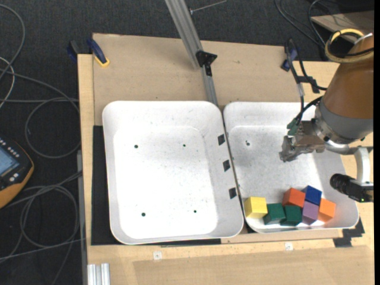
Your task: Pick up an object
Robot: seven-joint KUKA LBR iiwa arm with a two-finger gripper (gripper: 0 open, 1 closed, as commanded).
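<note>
Hovering over the right bin (261, 123)'s speckled white floor, metal fingers (289, 154) (spread unclear), well above matte cubes (291, 206).

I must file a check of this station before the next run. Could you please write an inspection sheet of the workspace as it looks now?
Surface: wooden bench bearing two shallow white bins side by side, left bin and right bin.
Job's things: coloured blocks clustered at the near edge of the right bin: yellow block, green blocks, orange blocks, blue block, purple block.
Clutter: blue clamps on the bench's far corners; a metal pole fixed above the bins' divide.
Grippers: gripper hangs over the right bin, apart from the blocks, holding nothing.
Cables: loose cables on the floor at left.
Surroundings: dark carpet; a yellow-edged device at left.
</note>
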